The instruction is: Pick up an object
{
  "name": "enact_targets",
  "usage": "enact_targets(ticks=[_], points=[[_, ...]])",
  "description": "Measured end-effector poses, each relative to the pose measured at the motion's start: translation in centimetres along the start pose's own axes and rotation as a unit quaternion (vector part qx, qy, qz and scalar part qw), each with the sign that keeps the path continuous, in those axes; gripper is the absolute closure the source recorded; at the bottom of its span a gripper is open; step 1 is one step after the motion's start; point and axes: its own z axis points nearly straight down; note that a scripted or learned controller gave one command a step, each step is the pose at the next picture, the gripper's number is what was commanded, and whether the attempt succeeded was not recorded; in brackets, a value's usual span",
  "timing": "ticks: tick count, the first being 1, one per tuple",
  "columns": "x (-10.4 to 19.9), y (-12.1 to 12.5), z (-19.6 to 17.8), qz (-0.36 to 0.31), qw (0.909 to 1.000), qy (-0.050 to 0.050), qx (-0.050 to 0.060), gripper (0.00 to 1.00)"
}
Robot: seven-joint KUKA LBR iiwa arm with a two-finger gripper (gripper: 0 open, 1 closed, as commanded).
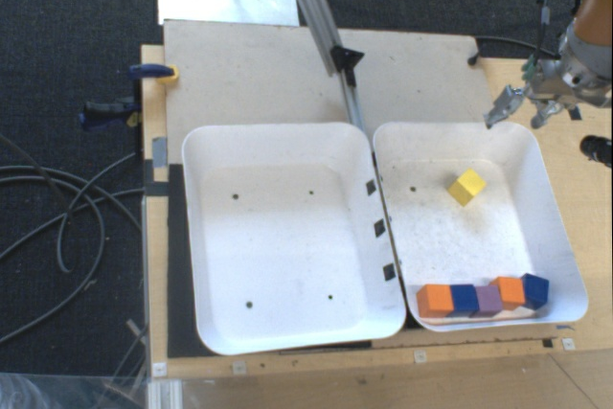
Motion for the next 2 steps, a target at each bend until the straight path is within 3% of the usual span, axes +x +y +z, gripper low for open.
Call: enact_targets(ticks=[1,2], points=[[-0.3,-3.6,13.0,0.002,1.0,0.002,0.003,0.0],[3.5,-6.1,12.6,0.0,1.0,0.002,0.002,0.0]])
